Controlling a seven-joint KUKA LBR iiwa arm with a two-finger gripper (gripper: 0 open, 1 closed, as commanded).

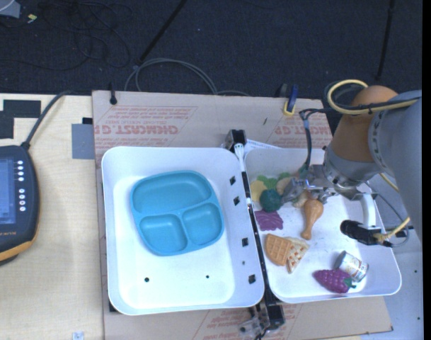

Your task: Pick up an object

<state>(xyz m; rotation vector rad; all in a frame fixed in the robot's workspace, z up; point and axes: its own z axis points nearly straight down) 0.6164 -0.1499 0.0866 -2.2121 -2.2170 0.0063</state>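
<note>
Looking down from the fixed camera, you are seeing the gripper (305,185) hanging low over the right bin (385,275), at twelve o'clock of the drumstick (312,215), probably lining up a grab; I cannot tell its jaw state. You are counting one drumstick, one waffle (286,251), one can (352,265), two purple grape bunches and one blue tray (176,212) in the left bin (123,261).

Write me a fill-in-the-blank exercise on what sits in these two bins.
1. The blue divided plastic tray lies in the ____ white bin.
2. The tan toy chicken drumstick lies in the ____ white bin.
3. The small tin can lies next to a ____ toy grape bunch.
4. The blue tray has ____ compartments.

Missing words: left; right; purple; three
</note>
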